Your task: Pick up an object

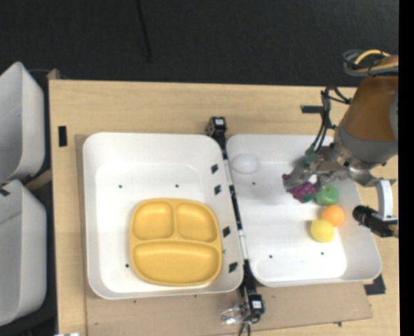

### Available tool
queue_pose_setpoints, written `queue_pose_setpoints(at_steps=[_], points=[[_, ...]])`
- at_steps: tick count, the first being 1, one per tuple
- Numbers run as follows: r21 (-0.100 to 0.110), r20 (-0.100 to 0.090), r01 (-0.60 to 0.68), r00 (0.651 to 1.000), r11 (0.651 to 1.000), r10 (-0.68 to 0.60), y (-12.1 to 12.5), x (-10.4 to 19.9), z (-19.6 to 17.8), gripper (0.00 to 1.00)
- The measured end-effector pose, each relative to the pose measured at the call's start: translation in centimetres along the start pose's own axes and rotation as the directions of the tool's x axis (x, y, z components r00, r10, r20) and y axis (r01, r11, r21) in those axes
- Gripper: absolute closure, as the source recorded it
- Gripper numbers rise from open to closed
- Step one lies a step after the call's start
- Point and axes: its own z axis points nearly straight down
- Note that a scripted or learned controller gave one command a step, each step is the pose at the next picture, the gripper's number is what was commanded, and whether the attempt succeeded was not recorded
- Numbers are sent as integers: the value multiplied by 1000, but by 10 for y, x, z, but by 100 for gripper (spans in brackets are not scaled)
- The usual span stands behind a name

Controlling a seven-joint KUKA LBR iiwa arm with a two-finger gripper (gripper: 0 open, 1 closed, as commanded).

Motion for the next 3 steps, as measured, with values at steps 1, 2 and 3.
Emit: queue_pose_setpoints(at_steps=[1,2,3], points=[[0,0,4,1000,1000,-4,-1,0,-42,100],[6,-2,8,1000,1000,-8,2,43,-41,100],[7,-3,9,1000,1000,-9,4,101,-43,100]])
